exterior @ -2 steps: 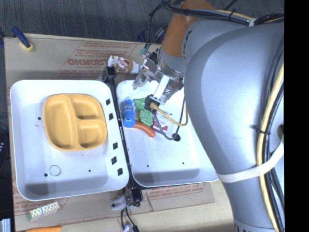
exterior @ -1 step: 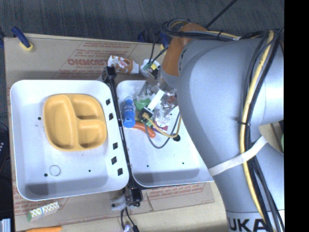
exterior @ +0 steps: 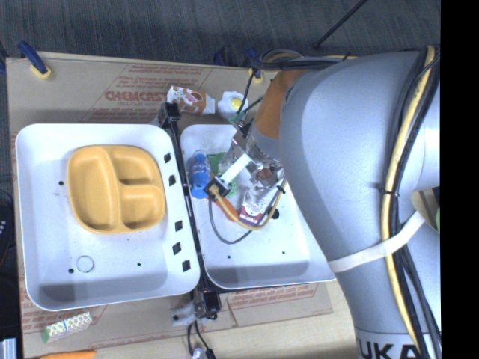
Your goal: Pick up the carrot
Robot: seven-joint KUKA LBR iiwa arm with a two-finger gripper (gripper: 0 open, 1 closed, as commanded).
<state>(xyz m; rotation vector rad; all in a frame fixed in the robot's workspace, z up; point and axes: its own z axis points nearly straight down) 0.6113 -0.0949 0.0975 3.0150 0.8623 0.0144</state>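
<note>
Gripper [exterior: 258, 189] sits low in the right bin [exterior: 296, 264], under the grey arm's orange-banded wrist. Whether it is apart, together or clamped on anything cannot be told from this slanted view.

The carrot [exterior: 253, 221] seems to be the orange, curved piece just below the gripper, near the middle of that bin. Part of it is hidden by the tool and by something purplish lying against it, so I cannot tell if it is touched or merely close. By its look it is likely a light toy: stiff, smooth, somewhat slippery and tapered, not fragile. The best hold would be across its thicker middle, with the jaws square to its long axis, because a pinch near the thin end would probably squirt it out.

A thin dark cable [exterior: 222, 232] loops beside it on the left. Further left a blue bottle [exterior: 199, 174] lies against the bin's wall, with something green [exterior: 217, 161] near it. The left bin [exterior: 45, 275] holds a yellow divided tray [exterior: 116, 188], well apart from the carrot.
</note>
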